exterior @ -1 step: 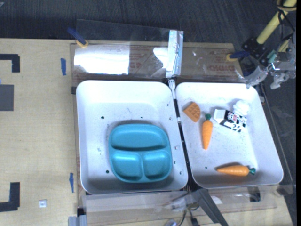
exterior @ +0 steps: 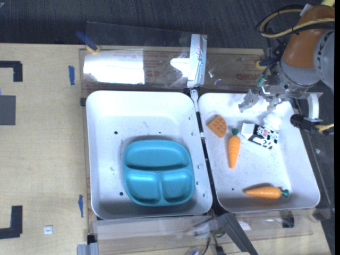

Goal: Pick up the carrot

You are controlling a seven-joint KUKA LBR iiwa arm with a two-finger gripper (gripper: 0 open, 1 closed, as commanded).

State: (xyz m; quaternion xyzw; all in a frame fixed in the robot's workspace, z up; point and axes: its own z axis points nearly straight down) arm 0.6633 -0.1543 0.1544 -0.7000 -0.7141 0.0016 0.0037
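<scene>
Here the gripper (exterior: 258,96) hovers released at the right bin's (exterior: 303,158) far edge. One carrot (exterior: 233,148) lies mid-bin near the left wall; descend vertically and close across its thick middle.

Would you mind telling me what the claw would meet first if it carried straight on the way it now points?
The claw points toward the view's lower left over the right bin. On that line the orange waffle-like toy looks likely to come first, ahead of the upright carrot, though depth is hard to judge from above.
</scene>
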